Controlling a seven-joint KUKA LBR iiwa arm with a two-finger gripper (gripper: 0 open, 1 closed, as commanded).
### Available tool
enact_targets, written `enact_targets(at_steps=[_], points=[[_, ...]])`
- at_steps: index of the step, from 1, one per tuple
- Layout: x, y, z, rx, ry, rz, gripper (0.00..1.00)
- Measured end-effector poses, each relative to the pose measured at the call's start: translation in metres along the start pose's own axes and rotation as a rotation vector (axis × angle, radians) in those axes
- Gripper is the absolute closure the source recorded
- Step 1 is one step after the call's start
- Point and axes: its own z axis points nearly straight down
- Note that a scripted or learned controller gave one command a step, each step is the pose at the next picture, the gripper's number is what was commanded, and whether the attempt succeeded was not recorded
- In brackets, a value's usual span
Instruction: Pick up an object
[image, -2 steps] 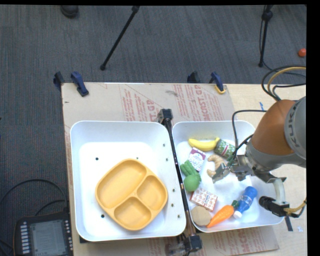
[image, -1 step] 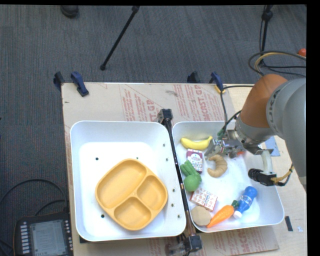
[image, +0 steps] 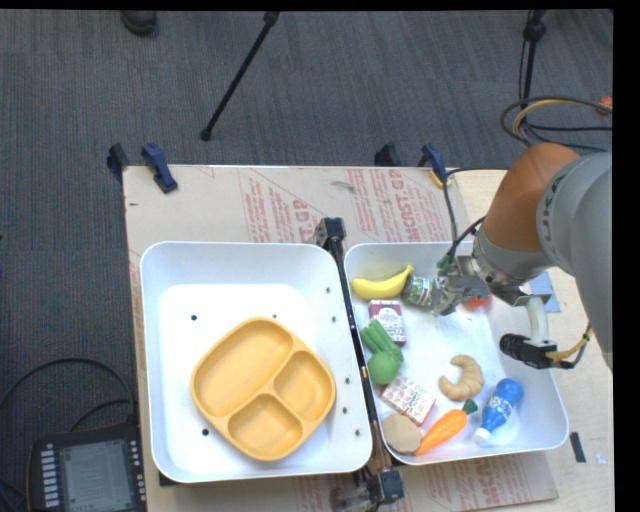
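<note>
My gripper (image: 447, 293) is low in the back of the right bin (image: 540, 440), right beside a small green-labelled can (image: 420, 291) that lies just to its left. A yellow banana (image: 382, 284) lies left of the can against the bin's back left corner. In front of these are a maroon box (image: 387, 322), a green vegetable (image: 381, 352), a croissant (image: 462, 377), a red-and-white packet (image: 408, 399), a carrot (image: 441, 431), a tan round piece (image: 401, 432) and a blue bottle (image: 500, 408).
The left bin (image: 170, 290) holds a yellow divided plate (image: 263, 388). The arm's orange band (image: 525, 205) and grey body hang over the right bin's back right corner. Blue clamps (image: 158, 165) grip the bench's back edge.
</note>
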Motion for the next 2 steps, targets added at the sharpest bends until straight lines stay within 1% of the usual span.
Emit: enact_targets(at_steps=[1,2], points=[[0.000,0.000,0.000,0.000,0.000,0.000,0.00],[0.042,0.022,0.010,-0.003,-0.001,0.004,0.00]])
